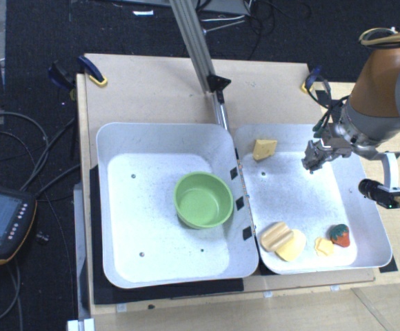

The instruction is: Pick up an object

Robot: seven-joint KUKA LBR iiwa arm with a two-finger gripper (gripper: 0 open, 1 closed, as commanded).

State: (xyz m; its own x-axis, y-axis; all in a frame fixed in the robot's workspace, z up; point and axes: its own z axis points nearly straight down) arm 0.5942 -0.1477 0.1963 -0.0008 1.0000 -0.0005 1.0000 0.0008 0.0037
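Camera view shows the right bin point(365, 254) as the landmark: the green bowl point(203, 199) sits left of it in the neighbouring bin, the yellow wedge point(265, 148) lies in its far-left corner, nearest and left of the gripper point(312, 161), while three small pieces crowd its near edge.

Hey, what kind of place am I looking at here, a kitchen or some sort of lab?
Most likely a robotics lab, not a kitchen. A robot arm reaches over two white bins on a clamped wooden bench, a handheld control pendant lies at the left, and loose cables run across dark carpet.
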